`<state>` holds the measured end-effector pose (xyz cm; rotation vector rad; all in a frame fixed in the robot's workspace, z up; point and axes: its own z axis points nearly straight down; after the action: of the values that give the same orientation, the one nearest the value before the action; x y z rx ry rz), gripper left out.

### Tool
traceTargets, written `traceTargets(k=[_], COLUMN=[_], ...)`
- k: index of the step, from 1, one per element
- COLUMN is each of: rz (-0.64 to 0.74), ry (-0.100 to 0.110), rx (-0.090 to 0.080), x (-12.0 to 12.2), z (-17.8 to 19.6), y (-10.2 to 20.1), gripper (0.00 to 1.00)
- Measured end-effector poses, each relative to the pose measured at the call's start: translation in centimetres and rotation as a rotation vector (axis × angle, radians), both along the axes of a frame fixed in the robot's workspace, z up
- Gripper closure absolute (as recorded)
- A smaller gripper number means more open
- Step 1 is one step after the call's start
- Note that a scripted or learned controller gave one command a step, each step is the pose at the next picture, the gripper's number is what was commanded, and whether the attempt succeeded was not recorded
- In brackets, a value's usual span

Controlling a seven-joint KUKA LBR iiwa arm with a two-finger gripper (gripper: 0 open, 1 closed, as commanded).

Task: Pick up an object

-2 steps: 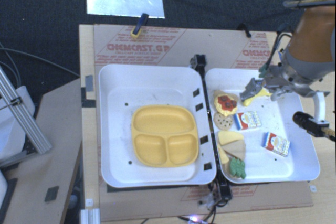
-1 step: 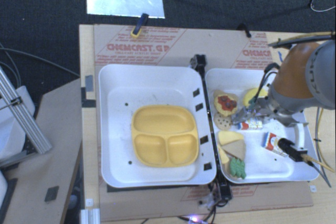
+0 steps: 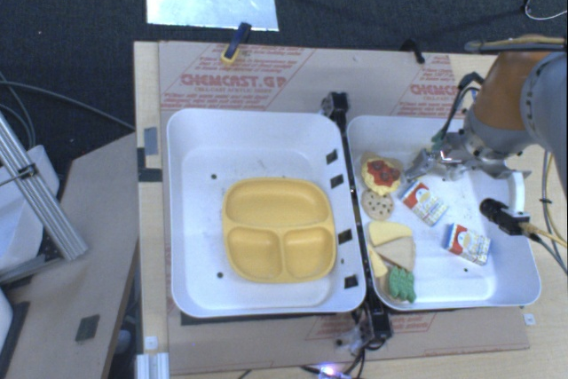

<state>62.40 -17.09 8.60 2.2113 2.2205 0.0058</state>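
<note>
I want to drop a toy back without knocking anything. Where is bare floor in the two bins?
Left bin: a bare border all round the yellow tray, widest along the far side. Right bin: free along the near edge, below the small carton. Its left side is crowded: pizza, cookie, cheese, sandwich, green toy. The pincer hangs over the far part.

Pincer (image 3: 424,162) above toy-food bin (image 3: 515,280)

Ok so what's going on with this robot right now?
The arm reaches in from the right, over the right bin. Its tool hangs by the pizza toy, with nothing seen in its grip. A cookie, two small cartons and some sandwich pieces lie nearby. The left bin holds a yellow tray.
</note>
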Motion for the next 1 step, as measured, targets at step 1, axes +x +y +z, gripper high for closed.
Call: traceTargets(k=[1], rz=[-0.011], ry=[0.015], rx=[-0.002], x=[3.45], z=[0.01], y=[5.76], gripper=[0.00])
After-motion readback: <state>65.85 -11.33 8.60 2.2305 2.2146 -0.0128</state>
